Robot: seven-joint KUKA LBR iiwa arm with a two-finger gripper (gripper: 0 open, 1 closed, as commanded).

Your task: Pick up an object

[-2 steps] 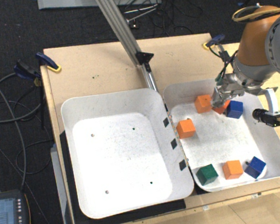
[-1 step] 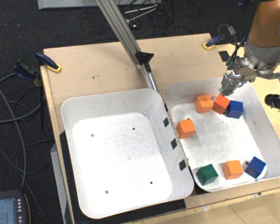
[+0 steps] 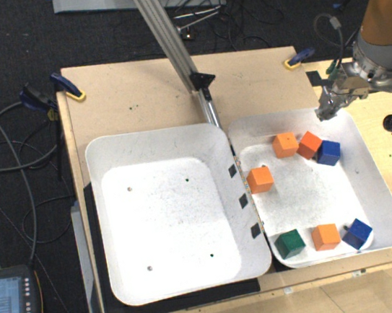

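1. Counter (image 3: 144,101): a tan board carrying two shallow white bins side by side.
2. Left bin (image 3: 110,165): its white floor is speckled with fine dark marks and a few small holes.
3. Right bin (image 3: 375,184): holds seven cubes.
4. Upper group in the right bin: an orange cube (image 3: 285,144), a red-orange cube (image 3: 310,145) just beside it, and a blue cube (image 3: 328,152) touching the red-orange one on its lower right.
5. A lone orange cube (image 3: 260,179) sits near the right bin's left wall, apart from the upper group.
6. Near edge of the right bin: a green cube (image 3: 290,243), an orange cube (image 3: 326,236) and a blue cube (image 3: 356,233) in a row, the last two close together.
7. Jaws (image 3: 326,112): positioned above the right bin's far right corner, near the upper group. Whether they are open or closed cannot be determined; nothing is seen between them.
8. All cubes rest on the bin floor.
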